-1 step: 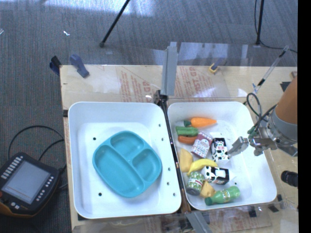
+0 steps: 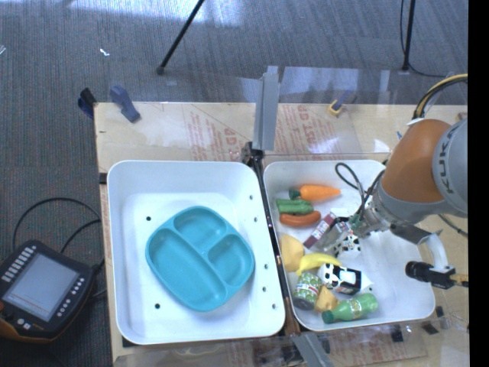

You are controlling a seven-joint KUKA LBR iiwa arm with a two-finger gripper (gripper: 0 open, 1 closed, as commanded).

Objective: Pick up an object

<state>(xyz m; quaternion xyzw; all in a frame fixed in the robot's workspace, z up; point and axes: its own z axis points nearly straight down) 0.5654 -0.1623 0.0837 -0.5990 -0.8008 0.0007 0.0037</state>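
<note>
Object isn't picked yet: toys lie heaped in right bin [image 2: 416, 300], e.g. carrot [image 2: 319, 193], banana [image 2: 315, 262], green bottle [image 2: 350, 309]. Gripper [image 2: 345, 234] is low over pile's middle, just beside a dark red bar [image 2: 321, 230], prob. lining up a grab. Nothing seen betw. the tips; spread can't be told. Left bin [image 2: 130, 182] has a blue divided plate [image 2: 200, 258].

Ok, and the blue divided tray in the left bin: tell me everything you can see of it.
The blue tray is a rounded, light-blue plate, plastic by its look, with raised ridges splitting it into three compartments, all bare. It lies flat and upright on the floor of the left bin, turned at a diagonal to the bin's walls, roughly central. It touches the bin floor alone.
</note>
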